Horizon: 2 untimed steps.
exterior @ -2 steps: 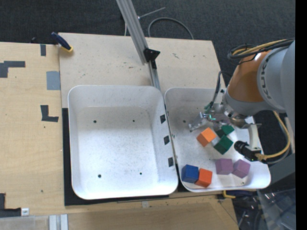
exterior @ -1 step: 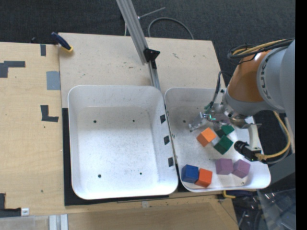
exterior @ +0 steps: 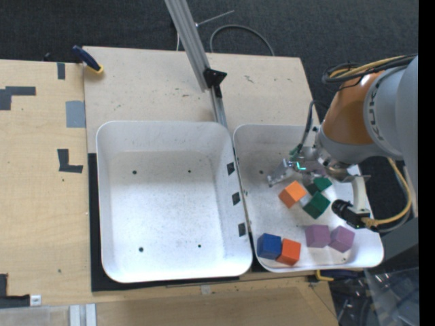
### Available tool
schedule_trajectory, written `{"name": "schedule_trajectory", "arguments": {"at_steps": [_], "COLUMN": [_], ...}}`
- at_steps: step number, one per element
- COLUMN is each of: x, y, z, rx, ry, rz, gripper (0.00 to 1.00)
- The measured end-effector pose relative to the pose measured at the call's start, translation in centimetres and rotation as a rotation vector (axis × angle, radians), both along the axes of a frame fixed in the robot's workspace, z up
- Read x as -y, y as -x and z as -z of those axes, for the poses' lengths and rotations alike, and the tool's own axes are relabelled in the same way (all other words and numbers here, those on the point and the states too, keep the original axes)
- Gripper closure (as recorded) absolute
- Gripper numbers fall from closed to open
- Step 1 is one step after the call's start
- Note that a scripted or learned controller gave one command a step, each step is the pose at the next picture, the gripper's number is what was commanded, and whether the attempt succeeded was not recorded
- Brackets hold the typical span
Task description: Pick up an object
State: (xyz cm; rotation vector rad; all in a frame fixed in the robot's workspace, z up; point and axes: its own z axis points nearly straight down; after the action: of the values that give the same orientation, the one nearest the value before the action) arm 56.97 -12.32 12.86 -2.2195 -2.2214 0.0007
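1. The gripper [exterior: 293, 175] hangs low over the right bin [exterior: 262, 148], reached in from the right; whether its claw stands open or closed I cannot tell, and nothing visible sits in it.
2. Just below the claw lies an orange cube [exterior: 293, 194], the nearest candidate; a green block [exterior: 317, 204] sits right beside that, tucked partly under the wrist.
3. Further toward the bin's near rim rest two purple cubes [exterior: 328, 236] side by side; beyond them a blue cube [exterior: 270, 245] touches a second orange block [exterior: 290, 251].
4. Judged from this: the orange cube suits best; the claw should centre over it, straddle two flat faces, and descend straight; the green neighbour crowds one side, so a skewed approach could nudge both.
5. Well away on the far side, the left bin [exterior: 109, 182] plays no part.
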Motion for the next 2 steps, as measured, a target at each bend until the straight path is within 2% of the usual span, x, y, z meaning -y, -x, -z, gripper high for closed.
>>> {"name": "schedule_trajectory", "arguments": {"at_steps": [1,2], "x": [-4.8,-3.9], "y": [4.8,4.0], "z": [-37.3,-41.7], "rx": [0.01,0.007], "ry": [0.002,0.002], "rz": [-0.002,0.0], "gripper": [0.0,0.0]}}
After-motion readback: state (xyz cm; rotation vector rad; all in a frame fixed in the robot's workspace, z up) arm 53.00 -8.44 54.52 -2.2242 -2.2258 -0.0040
